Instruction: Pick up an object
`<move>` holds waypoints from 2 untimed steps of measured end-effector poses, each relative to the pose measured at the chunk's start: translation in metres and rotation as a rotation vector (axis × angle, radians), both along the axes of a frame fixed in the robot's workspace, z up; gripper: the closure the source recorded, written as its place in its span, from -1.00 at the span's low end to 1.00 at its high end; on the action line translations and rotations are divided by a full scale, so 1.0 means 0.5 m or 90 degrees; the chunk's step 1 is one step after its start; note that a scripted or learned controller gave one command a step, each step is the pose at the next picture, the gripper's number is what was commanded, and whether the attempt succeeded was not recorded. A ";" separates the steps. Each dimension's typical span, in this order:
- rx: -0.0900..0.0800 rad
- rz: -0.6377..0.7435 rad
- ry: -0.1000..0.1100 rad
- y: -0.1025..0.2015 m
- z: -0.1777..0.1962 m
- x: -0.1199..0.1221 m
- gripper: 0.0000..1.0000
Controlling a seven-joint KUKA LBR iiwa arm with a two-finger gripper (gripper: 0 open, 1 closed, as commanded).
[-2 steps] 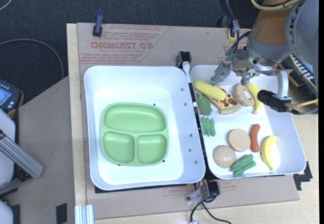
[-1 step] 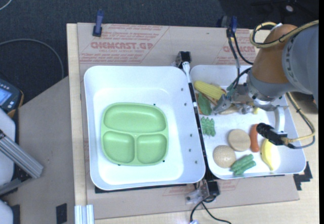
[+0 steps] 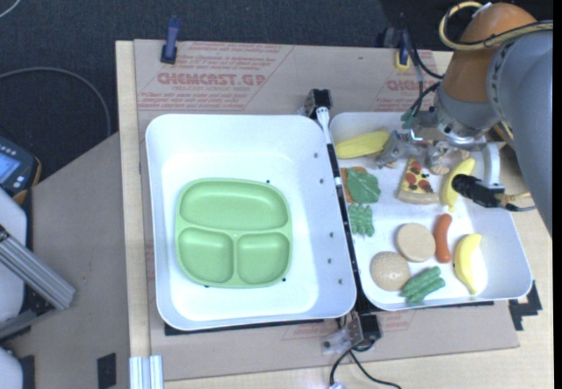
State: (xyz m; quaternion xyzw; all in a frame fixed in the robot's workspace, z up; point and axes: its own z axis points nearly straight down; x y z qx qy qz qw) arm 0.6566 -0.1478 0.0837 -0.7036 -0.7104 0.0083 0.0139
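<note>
Fingers [image 3: 420, 148] sit low in the upper part of the right white bin [image 3: 518, 247], upper right of frame; can't tell if open or closed. Triangular pizza-slice toy [image 3: 416, 183] lies just below them, w/ yellow banana toy [image 3: 360, 145] to their left. Green three-compartment plastic tray [image 3: 234, 231] rests in left white bin [image 3: 167, 159].

The counter [image 3: 219, 80] is a tan sheet with red print. Directly on it sit two shallow white bins, left bin [image 3: 167, 203] and right bin [image 3: 509, 255], touching side by side.
</note>
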 end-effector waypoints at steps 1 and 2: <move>-0.008 -0.008 -0.030 -0.022 0.310 -0.079 -1.00; -0.002 0.000 -0.017 0.199 0.197 -0.053 -1.00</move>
